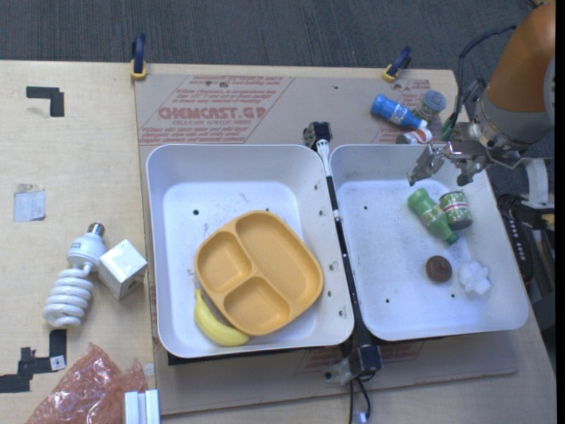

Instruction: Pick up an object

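Observation:
The right bin (388, 307) holds a green bottle (431, 213) lying at a slant, a small green-and-white can (456, 210) beside it, a brown round piece (439, 268) and a white lumpy piece (475, 277). My gripper (446, 171) hangs over the bin's far right part, just above the bottle and the can. Its fingers are spread apart with nothing between them. The left bin (177, 193) holds a yellow divided plate (258, 272) lying over a banana (216, 323).
Behind the right bin, a blue bottle (395, 111) and a grey-capped jar (432, 104) lie on the board. Left of the bins are a spiral light bulb (72, 281), a white cube (122, 268) and a reddish mesh bag (84, 387). Clamps stand at the board's far edge.

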You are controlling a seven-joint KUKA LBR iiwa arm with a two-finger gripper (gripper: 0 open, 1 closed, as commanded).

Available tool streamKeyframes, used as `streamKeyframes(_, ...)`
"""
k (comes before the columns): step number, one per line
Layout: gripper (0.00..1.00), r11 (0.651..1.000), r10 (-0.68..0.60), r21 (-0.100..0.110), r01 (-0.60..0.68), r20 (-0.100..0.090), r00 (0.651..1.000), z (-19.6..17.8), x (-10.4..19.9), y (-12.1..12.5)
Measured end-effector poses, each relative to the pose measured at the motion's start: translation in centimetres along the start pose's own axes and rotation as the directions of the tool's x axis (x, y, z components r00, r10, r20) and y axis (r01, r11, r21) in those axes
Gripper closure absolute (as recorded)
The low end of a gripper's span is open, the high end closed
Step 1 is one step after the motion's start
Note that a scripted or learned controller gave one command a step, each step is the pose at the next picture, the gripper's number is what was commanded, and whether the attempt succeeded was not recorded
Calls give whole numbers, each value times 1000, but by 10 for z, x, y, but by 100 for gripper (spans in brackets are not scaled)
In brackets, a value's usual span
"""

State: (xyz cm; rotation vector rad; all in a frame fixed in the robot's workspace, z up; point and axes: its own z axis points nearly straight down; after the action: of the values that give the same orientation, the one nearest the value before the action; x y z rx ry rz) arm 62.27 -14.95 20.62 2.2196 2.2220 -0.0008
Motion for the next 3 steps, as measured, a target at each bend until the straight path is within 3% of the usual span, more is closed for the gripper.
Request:
streamKeyframes(1, 0, 1000, 2, 0, -2, -1, 1000, 114, -41, -78)
streamKeyframes(2, 100, 1000, 3, -3, -3, 0, 1000, 104, -42, -77)
streamKeyframes(3, 0, 1000, 3, -2, -3, 0, 1000, 104, -42, -77)
